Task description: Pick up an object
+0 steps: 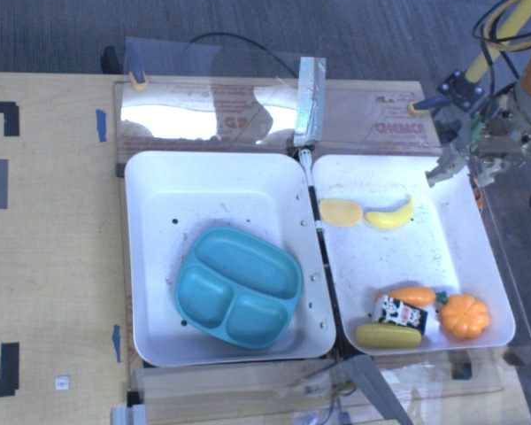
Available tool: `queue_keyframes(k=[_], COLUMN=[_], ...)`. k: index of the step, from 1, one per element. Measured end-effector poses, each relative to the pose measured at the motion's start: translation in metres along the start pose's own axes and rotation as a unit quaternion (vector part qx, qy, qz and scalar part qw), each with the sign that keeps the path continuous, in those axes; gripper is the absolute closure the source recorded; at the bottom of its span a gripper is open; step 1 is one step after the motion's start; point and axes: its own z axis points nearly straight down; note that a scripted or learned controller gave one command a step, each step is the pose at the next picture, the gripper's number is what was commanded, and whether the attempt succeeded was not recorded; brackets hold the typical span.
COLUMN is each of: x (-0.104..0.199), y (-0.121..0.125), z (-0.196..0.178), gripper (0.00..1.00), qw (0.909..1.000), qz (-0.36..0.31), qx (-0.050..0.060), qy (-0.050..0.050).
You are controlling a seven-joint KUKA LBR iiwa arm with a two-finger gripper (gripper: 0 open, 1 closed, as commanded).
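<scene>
Nothing has been picked up yet, as far as I can see from here. The two-finger gripper (463, 165) hangs over the far right corner of the right shallow white bin (442, 237), just past its rim, and nothing sits between its tips. The metal parts blur together against the cables behind, so I cannot tell whether the pincer is spread or pressed together. By my reckoning the whole job is still ahead: come down over one item, close on it, lift it free.

The task names no particular object, so anything in the right bin could serve. Nearest the gripper, along the far edge of that bin, lie a flat pale yellow lemon-like slice (340, 212) and a small yellow plastic banana (390, 216), just beside each other, perhaps touching at their ends. Both look smooth and low, which I would guess makes them slippery to pinch.

In the near right corner of the same bin a cluster is packed together: a yellow toy corn cob (388, 335) along the near edge, a small black-and-white carton (401, 312) against it, an orange carrot-like piece (411, 296) behind that, and a round orange toy pumpkin (465, 316) at the right. They crowd one another, so a clean grab there looks harder.

The left white bin (150, 237) holds a teal plastic divided plate (239, 286) with three compartments, lying tilted toward its near edge, well apart from the arm.
</scene>
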Motion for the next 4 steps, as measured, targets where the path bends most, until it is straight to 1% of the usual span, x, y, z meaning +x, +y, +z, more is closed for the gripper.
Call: queue_keyframes(k=[1,2,3,4], x=[-0.009,-0.010,-0.009,0.091], y=[0.065,0.065,0.066,0.072], z=[0.177,0.178,0.166,0.006], gripper=[0.00,0.00,1.00,1.00], qw=[0.9995,0.9995,0.9995,0.9974], qz=[0.032,0.032,0.031,0.072], qx=[-0.003,-0.003,-0.005,-0.010], qy=[-0.001,-0.001,-0.002,0.001])
